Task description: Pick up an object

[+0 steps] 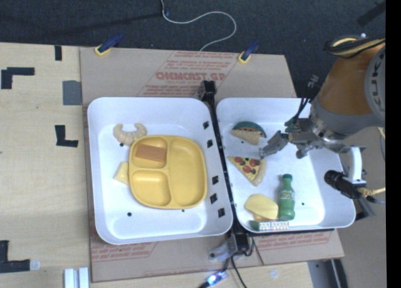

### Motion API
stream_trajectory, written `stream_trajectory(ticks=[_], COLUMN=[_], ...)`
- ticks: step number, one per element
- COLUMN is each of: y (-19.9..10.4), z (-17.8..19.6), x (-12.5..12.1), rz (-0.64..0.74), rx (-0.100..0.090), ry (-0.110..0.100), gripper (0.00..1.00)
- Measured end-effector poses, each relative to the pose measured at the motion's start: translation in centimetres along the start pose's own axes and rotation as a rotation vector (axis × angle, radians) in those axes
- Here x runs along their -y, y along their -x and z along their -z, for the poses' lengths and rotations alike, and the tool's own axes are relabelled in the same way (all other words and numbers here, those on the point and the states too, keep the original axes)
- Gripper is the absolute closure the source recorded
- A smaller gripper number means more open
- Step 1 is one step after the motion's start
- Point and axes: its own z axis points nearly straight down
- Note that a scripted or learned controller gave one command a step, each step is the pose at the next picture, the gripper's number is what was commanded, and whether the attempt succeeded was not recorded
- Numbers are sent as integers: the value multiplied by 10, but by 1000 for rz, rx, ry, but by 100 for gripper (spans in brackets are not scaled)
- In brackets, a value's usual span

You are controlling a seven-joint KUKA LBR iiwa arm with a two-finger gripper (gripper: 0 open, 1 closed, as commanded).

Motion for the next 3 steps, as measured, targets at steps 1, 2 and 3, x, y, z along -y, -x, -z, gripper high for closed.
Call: stream_trajectory(ticks=[1,2,3], y=[0,-1,-1], z=[-63,-114,-101], x=[8,8,7], rz=[-1,1,1], rx=[0,2,2], ry=[-5,1,3], gripper=[0,0,100])
